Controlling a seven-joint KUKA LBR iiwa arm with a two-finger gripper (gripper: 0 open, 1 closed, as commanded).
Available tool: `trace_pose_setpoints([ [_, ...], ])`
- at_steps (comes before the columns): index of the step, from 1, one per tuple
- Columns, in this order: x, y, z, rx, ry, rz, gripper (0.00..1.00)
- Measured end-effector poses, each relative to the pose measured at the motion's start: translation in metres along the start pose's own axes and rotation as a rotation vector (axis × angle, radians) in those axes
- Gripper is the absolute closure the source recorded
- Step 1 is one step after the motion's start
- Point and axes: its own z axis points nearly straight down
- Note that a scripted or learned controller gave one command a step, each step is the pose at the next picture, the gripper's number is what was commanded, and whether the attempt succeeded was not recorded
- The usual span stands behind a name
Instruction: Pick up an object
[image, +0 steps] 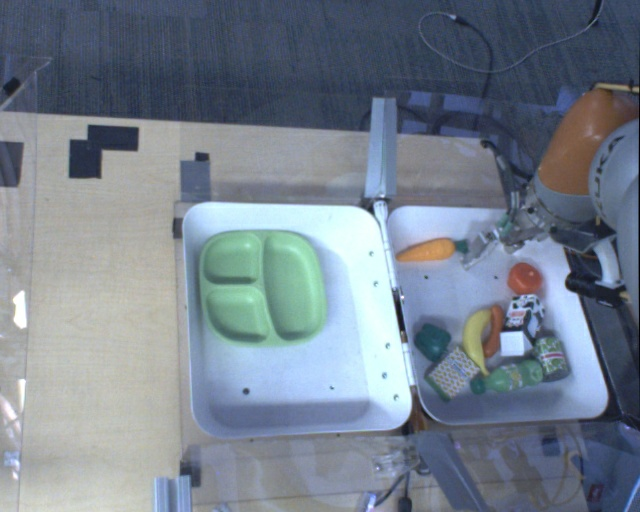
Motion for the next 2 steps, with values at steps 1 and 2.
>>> trace_pose_setpoints([
  [1, 0.002, 0.002, -0.108, -0.01, -0.009, -0.049, 0.0],
  [2, 0.002, -0.046, -0.008, -0.008, -0.006, 0.029, 0.0],
])
